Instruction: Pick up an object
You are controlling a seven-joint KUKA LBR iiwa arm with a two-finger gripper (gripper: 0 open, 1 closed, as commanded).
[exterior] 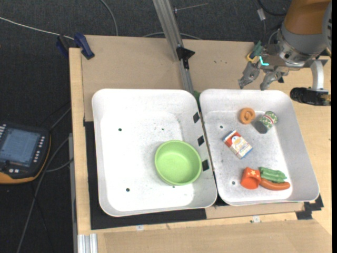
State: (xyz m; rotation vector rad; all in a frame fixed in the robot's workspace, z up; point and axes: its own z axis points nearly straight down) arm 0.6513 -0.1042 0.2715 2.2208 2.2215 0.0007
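In the right bin [295, 141] lie an orange round piece [246, 115], a small green and grey can [267, 121], a little red and white carton [237, 144], and an orange and green toy carrot [265, 177]. A green bowl [177, 162] sits in the left bin [131, 120]. My gripper [259, 80] hangs above the bench just beyond the right bin's far rim, fingers spread open with nothing between them.
A slanted metal post [171, 33] rises from the bench behind the bins. A handheld pendant [21, 152] lies on the floor at the left. Bare wooden bench [131, 62] stretches behind the left bin.
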